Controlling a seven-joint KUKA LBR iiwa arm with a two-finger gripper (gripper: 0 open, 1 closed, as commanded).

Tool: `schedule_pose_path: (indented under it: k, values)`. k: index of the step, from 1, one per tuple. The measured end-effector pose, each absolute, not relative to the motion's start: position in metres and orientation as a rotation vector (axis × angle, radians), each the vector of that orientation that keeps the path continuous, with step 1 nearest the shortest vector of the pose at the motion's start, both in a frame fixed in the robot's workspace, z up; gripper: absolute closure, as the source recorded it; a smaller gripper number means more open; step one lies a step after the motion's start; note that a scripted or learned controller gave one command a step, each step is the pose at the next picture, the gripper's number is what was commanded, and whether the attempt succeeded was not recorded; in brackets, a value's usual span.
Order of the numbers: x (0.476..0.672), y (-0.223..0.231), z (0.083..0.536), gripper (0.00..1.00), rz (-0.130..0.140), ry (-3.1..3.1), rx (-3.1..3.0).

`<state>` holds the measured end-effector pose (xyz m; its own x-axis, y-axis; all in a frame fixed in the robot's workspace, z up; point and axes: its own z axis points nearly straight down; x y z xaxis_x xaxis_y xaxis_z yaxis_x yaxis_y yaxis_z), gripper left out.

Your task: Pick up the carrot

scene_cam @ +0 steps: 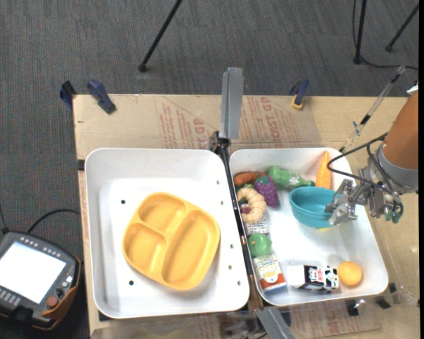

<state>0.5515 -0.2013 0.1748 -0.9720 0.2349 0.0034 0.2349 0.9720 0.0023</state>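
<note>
The carrot [324, 169] is a small orange wedge standing against the back wall of the right bin [364, 249], near its far right corner. My gripper [341, 209] hangs low over the right side of that bin, at the right rim of a teal bowl [311, 205]. It is a short way in front of the carrot and slightly to its right, apart from it. Nothing is seen held in the gripper.
The right bin also holds a green vegetable [286, 177], purple grapes [267, 189], a brown sausage [246, 178], a doughnut [252, 205], a green fruit [260, 244], a juice carton [270, 272], a cow-patterned carton [316, 277] and an orange [350, 273]. A yellow divided plate [172, 240] lies in the left bin [106, 182].
</note>
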Motion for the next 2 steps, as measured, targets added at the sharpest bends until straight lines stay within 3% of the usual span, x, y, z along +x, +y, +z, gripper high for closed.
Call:
schedule_pose_path:
  k: [1, 2]
  values:
    - [0.552, -0.202, 0.176, 0.0, -0.003, -3.119, -0.371]
    - [0.608, -0.211, 0.085, 0.0, -0.005, -3.093, -0.536]
